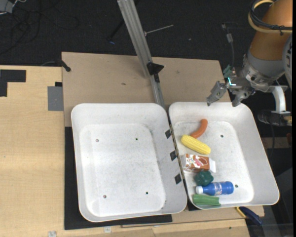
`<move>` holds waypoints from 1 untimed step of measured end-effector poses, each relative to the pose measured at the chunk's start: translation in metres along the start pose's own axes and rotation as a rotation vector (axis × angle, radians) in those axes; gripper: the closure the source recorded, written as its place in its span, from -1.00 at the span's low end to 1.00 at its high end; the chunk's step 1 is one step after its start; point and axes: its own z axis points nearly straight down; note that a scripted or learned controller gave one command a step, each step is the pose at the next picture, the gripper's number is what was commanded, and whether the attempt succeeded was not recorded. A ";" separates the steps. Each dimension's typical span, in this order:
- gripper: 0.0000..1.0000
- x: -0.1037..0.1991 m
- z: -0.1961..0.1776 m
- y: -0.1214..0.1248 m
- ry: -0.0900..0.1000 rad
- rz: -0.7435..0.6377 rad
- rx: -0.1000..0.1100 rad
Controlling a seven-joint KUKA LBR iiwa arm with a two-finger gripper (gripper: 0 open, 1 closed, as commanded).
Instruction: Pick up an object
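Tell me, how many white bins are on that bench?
2. The left bin sits beside the right bin, which holds a sausage, corn, carton and bottle.

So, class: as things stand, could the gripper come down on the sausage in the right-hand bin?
Probably yes. The gripper, fingers spread, hangs over the far rim of the right bin, and the sausage lies nearest to it with bare floor between. The corn cob lies close beside the sausage, which might crowd one finger.
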 end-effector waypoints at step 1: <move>-1.00 0.000 -0.003 0.001 -0.001 -0.002 -0.004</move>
